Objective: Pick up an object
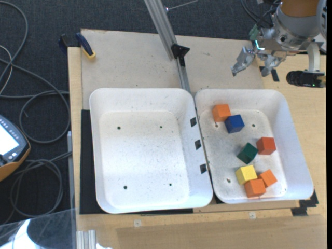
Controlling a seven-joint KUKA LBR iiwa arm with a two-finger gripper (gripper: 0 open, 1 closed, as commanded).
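The gripper (255,63) hangs above the bare bench beyond the right bin (293,119), fingers (240,65) spread apart with nothing between them and touching nothing. The blocks lie in that bin, well apart from it, the nearest being an orange cube (221,112) touching a blue cube (234,123).

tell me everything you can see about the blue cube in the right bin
The blue cube is a small, solid-looking block, dark blue with matte faces, possibly painted wood or plastic. It lies flat on the floor of the right bin, toward the far end, turned slightly askew to the bin walls. Its upper left corner meets or nearly meets the orange cube beside it. Nothing rests on it, and the end effector is apart from it, above the bench beyond the bin.
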